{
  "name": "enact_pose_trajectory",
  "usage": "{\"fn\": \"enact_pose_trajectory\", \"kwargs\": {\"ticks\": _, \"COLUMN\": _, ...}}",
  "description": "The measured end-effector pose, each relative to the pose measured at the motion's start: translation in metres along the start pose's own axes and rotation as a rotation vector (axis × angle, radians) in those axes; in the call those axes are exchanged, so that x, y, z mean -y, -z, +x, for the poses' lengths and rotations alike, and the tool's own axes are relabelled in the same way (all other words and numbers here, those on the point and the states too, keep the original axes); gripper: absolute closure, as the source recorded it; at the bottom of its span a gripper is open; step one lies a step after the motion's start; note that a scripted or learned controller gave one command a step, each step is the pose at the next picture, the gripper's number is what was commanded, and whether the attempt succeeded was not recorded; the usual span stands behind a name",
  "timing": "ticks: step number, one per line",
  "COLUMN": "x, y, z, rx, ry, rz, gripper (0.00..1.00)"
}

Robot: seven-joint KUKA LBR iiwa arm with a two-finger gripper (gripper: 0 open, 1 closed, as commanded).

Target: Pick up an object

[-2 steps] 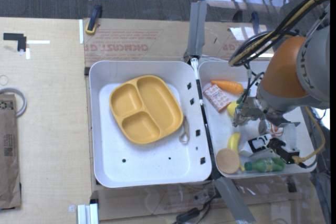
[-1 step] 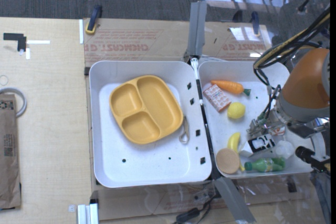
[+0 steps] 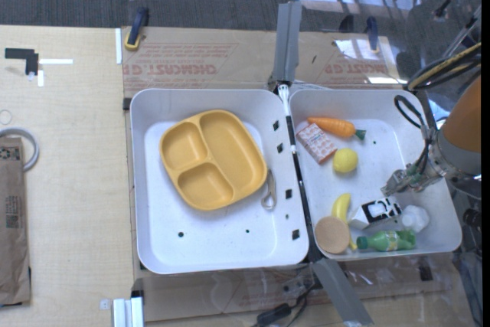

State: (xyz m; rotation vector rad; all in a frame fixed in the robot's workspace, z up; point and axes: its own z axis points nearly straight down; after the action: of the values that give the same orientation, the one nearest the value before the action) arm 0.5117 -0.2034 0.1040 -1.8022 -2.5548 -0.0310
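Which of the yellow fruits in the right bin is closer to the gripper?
The banana, low in the bin beside the tan disc; the lemon sits farther from the gripper.

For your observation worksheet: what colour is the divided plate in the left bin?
Yellow-orange; the divided plate shows clearly in the camera view.

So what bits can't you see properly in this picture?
- Gripper, camera view: small and blurred, so its fingers cannot be made out.
- Arm, camera view: cut off by the right edge.
- Clear item beside the green bottle: too blurry to name.
- Brown bag: cut off by the left edge.
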Motion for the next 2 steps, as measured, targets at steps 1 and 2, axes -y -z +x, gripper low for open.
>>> {"fn": "enact_pose_trajectory", "kwargs": {"ticks": 1, "x": -0.046, "y": 0.007, "z": -0.02, "rx": 0.005, "ry": 0.132, "rz": 0.004, "gripper": 1.0}}
{"fn": "enact_pose_trajectory", "kwargs": {"ticks": 2, "x": -0.108, "y": 0.097, "z": -0.009, "rx": 0.026, "ry": -0.025, "rz": 0.006, "gripper": 1.0}}
